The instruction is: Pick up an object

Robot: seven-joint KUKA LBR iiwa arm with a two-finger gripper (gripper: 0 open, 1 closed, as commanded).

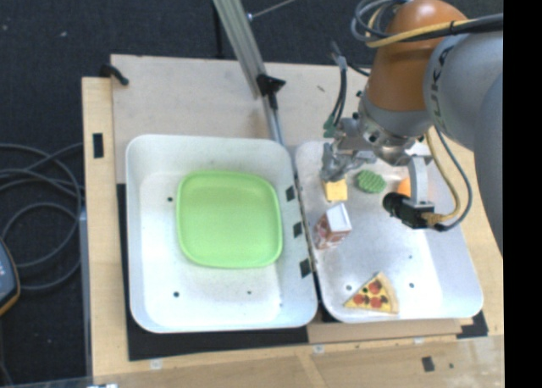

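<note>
Two bins touching; claw (337,168) near divider.

No readable text, label or number anywhere (none on any object).

Right bin: yellow block (336,191), green ridged piece (370,180), small box (334,225), pizza slice (372,294) near front.

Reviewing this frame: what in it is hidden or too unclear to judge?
- Whether the gripper holds the yellow block: too small and dark.
- Orange object: mostly hidden behind the gripper body and cables.
- Small boxed item: markings too blurred to identify.
- Green ridged piece: identity unclear.
</note>
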